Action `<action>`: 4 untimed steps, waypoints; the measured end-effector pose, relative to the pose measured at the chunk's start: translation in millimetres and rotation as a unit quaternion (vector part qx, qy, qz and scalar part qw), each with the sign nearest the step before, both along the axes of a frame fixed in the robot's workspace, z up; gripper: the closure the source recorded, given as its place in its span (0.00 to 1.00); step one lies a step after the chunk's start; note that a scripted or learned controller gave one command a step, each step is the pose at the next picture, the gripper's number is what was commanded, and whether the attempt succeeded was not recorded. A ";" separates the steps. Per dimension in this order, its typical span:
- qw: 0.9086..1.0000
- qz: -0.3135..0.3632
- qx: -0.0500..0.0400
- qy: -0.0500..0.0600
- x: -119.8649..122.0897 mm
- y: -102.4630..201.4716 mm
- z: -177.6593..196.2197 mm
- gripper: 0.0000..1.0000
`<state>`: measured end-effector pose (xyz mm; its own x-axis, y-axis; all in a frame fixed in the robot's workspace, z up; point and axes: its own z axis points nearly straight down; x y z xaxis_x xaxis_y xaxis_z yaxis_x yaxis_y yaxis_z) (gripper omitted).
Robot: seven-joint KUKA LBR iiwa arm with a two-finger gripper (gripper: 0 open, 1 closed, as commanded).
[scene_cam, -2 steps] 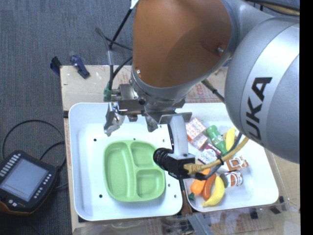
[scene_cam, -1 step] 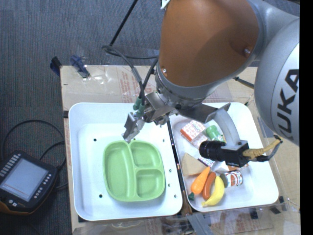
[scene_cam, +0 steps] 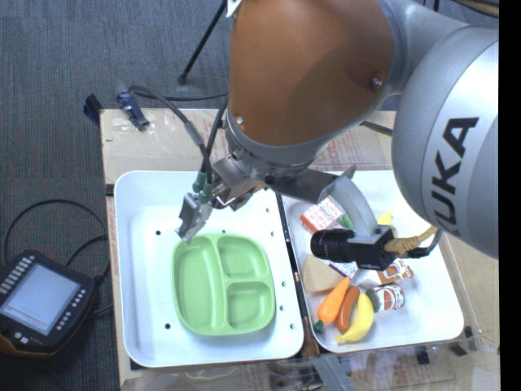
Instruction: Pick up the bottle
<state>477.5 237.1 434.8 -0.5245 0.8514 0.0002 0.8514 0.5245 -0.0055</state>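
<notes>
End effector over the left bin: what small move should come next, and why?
Probably lift slightly and start shifting toward the right bin. The end effector hangs over the left bin, by the upper-left rim of the green tray, with no bottle near it. The likeliest bottle, a small red-and-white labelled thing, lies in the right bin beside the banana.

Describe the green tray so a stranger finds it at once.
Look at the left white bin. The green tray lies flat in it, near the gripper. Unlike the small food items in the right bin, it is pale green and split into three compartments.
</notes>
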 end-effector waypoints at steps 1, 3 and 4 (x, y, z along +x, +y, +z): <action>0.979 0.204 0.001 0.000 0.5 -29.0 0.6 0.00; 0.992 0.126 0.001 0.000 -0.4 8.5 0.4 0.00; 0.992 0.127 0.000 0.002 1.4 10.4 7.6 1.00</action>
<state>478.9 247.5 442.4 -0.7224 0.6915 0.0027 0.6914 0.7224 -0.0083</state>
